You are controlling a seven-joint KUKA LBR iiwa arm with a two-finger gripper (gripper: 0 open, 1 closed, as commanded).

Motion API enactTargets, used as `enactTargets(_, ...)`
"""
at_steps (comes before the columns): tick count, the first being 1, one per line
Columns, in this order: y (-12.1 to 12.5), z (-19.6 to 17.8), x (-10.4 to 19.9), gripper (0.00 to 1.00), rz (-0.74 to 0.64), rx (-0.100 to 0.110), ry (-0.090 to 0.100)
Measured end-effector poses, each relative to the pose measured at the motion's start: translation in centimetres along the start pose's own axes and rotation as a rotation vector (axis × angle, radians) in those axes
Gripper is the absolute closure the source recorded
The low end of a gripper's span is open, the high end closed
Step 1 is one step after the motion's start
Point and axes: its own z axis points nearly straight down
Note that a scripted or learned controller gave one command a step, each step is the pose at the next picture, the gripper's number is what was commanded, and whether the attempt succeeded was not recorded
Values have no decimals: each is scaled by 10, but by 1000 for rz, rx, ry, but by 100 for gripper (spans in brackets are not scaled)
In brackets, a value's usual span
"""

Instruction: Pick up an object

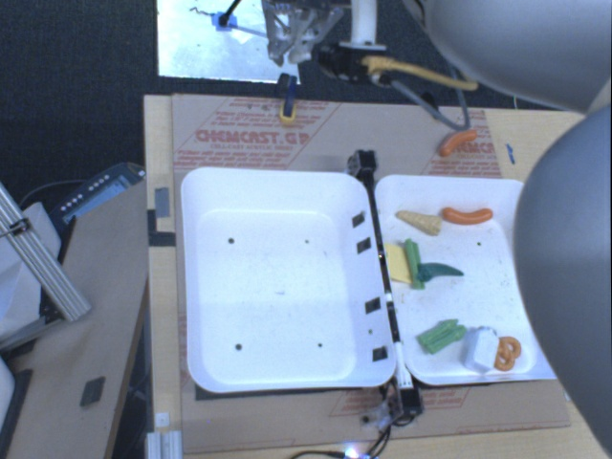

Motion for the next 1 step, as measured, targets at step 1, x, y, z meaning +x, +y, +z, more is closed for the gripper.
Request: enactTargets(1,-14,116,0,100,0,19,-5)
